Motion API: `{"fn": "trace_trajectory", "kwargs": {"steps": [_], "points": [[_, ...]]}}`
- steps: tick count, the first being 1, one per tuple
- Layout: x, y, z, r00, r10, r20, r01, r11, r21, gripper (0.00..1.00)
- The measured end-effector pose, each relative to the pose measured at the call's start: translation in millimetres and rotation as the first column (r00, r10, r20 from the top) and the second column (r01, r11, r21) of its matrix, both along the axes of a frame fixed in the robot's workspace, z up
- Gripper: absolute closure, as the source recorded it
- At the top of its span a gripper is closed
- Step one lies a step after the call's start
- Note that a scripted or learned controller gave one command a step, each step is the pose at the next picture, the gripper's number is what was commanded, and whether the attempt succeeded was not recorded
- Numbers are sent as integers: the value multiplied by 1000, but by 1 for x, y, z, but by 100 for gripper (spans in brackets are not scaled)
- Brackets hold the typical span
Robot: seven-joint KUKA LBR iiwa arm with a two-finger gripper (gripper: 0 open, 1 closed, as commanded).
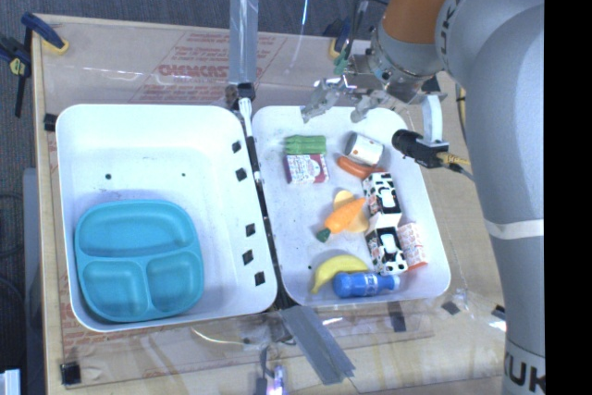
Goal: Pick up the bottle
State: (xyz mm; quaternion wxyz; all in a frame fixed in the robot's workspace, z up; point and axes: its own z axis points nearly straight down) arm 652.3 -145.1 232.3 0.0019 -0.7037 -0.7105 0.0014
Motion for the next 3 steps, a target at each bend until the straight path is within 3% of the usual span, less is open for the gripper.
{"fn": "trace_trajectory", "kwargs": {"steps": [1,2,3], "points": [[-59,-57,-34,998,-64,1,64,998,-1,0],[-168,-49,-30,992,-124,1,124,992,0,0],[-177,-39,-95,877,-481,-2,481,877,0,0]]}}
